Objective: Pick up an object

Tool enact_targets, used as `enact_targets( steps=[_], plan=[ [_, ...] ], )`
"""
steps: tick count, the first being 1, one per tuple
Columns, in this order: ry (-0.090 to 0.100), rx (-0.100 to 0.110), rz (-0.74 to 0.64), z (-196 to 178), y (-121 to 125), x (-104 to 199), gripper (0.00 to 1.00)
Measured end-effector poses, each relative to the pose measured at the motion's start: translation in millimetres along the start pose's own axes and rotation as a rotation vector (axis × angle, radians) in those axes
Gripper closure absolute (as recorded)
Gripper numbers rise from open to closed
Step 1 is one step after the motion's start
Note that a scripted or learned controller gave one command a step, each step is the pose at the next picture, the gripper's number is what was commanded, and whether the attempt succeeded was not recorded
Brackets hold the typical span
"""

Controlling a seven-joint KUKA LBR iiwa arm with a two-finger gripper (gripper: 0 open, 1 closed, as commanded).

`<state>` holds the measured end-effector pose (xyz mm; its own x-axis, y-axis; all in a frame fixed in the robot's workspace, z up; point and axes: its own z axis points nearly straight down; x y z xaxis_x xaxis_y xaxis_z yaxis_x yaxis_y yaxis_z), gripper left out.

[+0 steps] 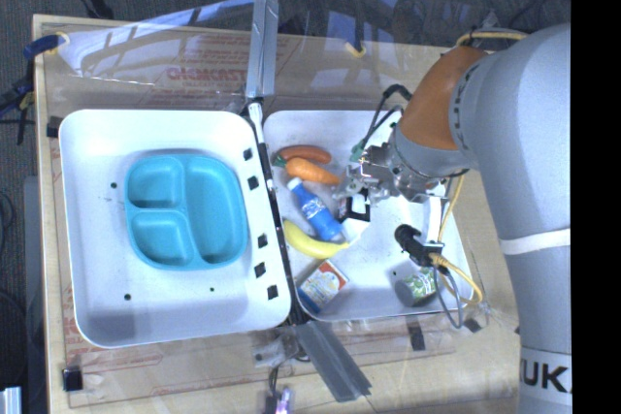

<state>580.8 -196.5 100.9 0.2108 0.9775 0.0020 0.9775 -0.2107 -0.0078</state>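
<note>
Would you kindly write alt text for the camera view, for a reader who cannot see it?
A grey robot arm reaches from the right, its gripper low over the right bin, beside a blue bottle, a banana, a carrot and a small carton. The left bin holds a blue divided tray.

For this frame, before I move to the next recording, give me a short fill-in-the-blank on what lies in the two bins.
1. The blue divided tray lies in the ____ bin of the camera view.
2. The banana is ____ in colour.
3. The blue bottle lies between the carrot and the ____.
4. The gripper hangs over the ____ bin.

Missing words: left; yellow; banana; right
</note>
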Motion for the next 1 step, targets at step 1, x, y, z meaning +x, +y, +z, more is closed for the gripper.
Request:
enact_targets(
  steps=[1],
  plan=[
    [-0.002,-0.006,-0.011,-98.4,-26.9,7.4,1.00]
  ],
)
